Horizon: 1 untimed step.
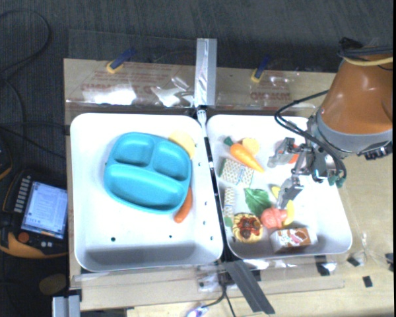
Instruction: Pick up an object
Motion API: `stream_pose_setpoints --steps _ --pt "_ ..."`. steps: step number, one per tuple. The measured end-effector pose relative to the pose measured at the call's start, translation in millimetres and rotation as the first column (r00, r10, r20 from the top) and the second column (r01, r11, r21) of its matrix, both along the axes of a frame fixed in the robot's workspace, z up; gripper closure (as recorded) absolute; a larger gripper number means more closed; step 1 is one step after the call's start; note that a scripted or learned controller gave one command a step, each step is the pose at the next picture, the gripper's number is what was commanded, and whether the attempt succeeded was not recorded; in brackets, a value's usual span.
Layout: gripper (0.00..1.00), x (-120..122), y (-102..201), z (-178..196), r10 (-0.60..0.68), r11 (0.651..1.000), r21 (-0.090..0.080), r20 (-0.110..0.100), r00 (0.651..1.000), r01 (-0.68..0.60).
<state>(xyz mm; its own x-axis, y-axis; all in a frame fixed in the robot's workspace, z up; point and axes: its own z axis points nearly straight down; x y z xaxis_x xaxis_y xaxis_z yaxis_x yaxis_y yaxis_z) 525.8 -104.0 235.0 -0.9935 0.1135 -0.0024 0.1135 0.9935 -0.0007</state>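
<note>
My gripper (288, 172) hangs over the right part of the right bin (330, 216), open, with bare white floor between its fingers. One fingertip (281, 153) points toward the carrot (244, 154). The other fingertip (291, 191) sits just above a red tomato (273, 217) and a small yellow piece (287, 211). A green leafy toy (256, 197), a checkered packet (237, 172), a pizza slice (247, 226) and a juice box (292, 238) lie in the same bin. Nothing is held.
The left bin (92, 243) holds a blue divided tray (148, 170), a yellow piece (183, 140) at the tray's back right and an orange sausage (184, 208) at its right. A metal divider (206, 78) runs between the bins. The arm's orange band (360, 94) rises at the right.
</note>
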Motion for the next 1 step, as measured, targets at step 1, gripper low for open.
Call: stream_pose_setpoints --steps 1 --pt "0.00 97.5 10.5 -122.4 -0.321 0.947 -0.001 -0.001 0.947 0.321"
